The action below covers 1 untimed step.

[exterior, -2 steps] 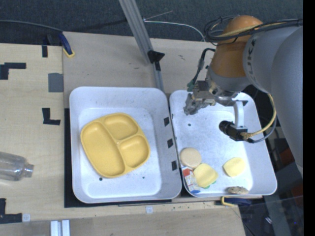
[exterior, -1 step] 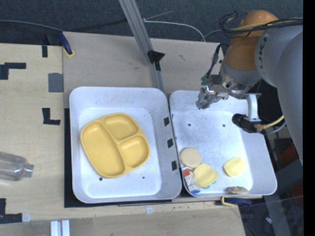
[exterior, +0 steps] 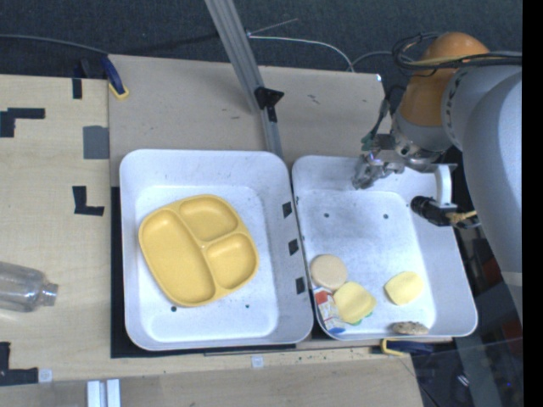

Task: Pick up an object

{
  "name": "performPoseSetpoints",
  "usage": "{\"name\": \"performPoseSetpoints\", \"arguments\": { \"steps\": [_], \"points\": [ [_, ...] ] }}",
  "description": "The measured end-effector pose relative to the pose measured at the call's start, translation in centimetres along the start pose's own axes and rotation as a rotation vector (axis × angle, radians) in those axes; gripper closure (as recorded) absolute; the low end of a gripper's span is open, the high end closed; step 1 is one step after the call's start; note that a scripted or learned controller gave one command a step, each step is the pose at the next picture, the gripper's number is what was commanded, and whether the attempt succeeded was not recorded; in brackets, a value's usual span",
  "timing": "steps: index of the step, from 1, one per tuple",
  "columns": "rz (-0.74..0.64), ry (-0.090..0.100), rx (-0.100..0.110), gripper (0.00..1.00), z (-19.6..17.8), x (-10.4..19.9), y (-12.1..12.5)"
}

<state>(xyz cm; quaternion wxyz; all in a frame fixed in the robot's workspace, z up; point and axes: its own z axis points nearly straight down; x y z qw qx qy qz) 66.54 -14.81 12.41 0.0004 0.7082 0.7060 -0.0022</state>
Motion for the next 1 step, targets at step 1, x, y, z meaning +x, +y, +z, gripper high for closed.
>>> {"name": "performPoseSetpoints", "arguments": {
  "steps": [1],
  "points": [
    [-0.007,0.004,0.002,1.00,-1.07,5.71,-4.33]
  ]
}}
